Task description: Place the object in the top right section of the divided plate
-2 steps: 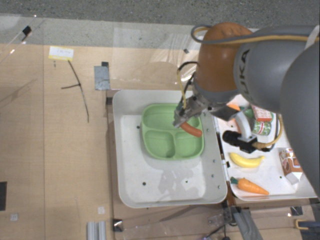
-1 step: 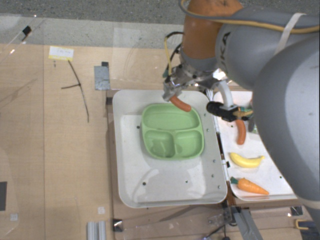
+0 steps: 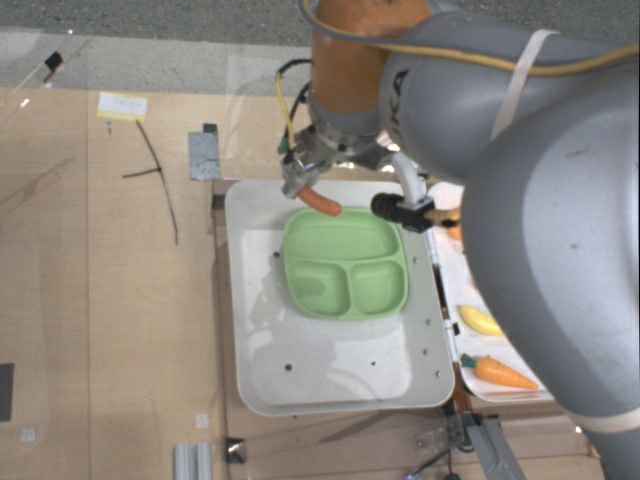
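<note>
Up at the far edge of the left bin [image 3: 250, 368], the end effector [image 3: 303, 183] hangs just over the back rim of the green divided plate [image 3: 346, 266]. A small sausage [image 3: 319, 201] (reddish-orange, tilted down to the right) sits right at its tip, one end tucked up against the metal fingers; they look pinched on that end, though the grip itself is hard to make out from this angle. The sausage hovers over the plate's far-left corner, above the big back section, not down in any compartment. A black piece of the wrist [image 3: 403, 211] juts out over the plate's right rim. In the right bin, a banana [image 3: 480, 320] and a carrot [image 3: 503, 372] lie near each other.
</note>
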